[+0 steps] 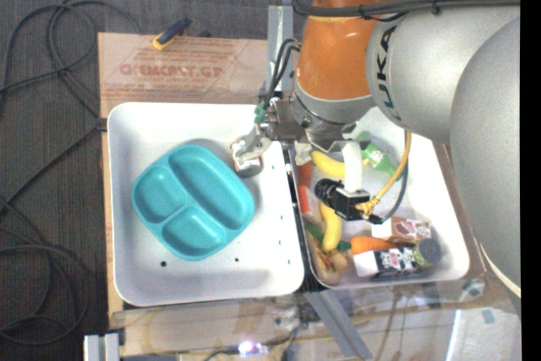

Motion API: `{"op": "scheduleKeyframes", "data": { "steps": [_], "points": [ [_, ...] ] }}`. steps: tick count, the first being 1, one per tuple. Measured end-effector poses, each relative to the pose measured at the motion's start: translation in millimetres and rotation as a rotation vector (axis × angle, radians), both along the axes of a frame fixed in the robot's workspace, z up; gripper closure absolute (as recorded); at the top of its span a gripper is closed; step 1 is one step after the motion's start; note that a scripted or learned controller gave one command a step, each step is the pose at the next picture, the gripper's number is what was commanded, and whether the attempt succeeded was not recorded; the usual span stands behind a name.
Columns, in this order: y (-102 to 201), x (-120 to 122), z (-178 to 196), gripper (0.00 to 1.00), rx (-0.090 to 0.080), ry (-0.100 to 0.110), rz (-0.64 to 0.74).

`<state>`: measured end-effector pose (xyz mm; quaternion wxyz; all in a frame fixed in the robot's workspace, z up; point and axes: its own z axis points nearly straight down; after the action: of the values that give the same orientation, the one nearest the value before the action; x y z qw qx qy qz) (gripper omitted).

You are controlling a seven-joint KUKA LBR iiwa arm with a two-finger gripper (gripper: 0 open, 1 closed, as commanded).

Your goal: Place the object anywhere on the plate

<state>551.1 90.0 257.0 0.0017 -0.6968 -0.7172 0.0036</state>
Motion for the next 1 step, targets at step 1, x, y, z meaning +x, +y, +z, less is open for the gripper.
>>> {"op": "scheduleKeyframes", "data": {
  "steps": [1],
  "points": [
    [-0.1, 0.5, 4.9, 1.00, -0.003, 0.008, 0.001]
  ]
}}
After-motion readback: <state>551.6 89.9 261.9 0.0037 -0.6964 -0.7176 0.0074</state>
